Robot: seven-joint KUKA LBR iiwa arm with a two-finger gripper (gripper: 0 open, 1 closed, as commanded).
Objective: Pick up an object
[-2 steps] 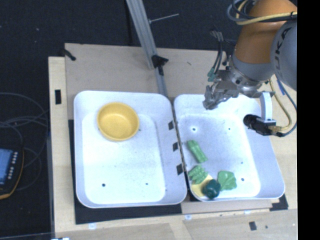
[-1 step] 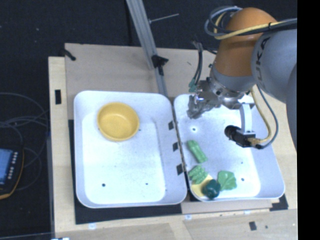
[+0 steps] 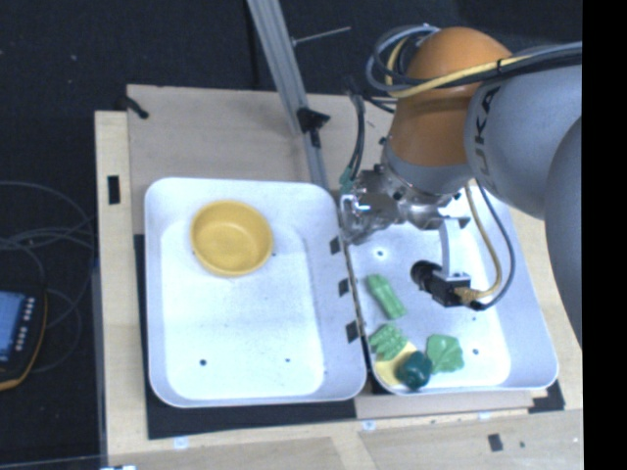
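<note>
Several small items lie in the right bin (image 3: 524, 360). A light green oblong piece (image 3: 385, 297) rests near the bin's left wall. Below it lies a lumpy green piece (image 3: 386, 340). At the front sit a leafy green piece (image 3: 447, 352) and a dark green round piece (image 3: 414, 370) that rests on a yellow item (image 3: 391, 372). My gripper (image 3: 355, 215) hangs over the back left corner of the right bin, above and apart from the oblong piece. Nothing shows in its grasp.
A yellow bowl (image 3: 231, 238) stands at the back of the left bin (image 3: 245, 360). A slanted metal rail (image 3: 284, 76) runs down to the wall between the bins. The arm's cables and a black fitting (image 3: 438, 282) hang over the right bin's middle.
</note>
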